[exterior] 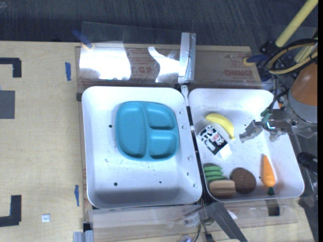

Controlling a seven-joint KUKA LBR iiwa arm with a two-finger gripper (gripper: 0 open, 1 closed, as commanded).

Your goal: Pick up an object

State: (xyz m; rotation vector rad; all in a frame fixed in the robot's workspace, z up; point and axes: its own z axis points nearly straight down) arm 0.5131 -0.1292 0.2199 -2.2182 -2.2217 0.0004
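From the overhead camera view, the gripper [251, 131] hangs low in the right bin [242, 96], its fingers apart with nothing between them; the banana [221, 123] lies just to its left, the black-and-white carton [214, 139] below that. The carrot [268, 171] sits near the bin's right wall — well apart from the brown round piece [243, 180], the tan block [222, 187] and the green pod [212, 172]. The banana looks the likeliest target; straddle its narrow middle squarely before closing, since the curve may slip. The left bin [96, 150] holds a blue divided tray [146, 130].
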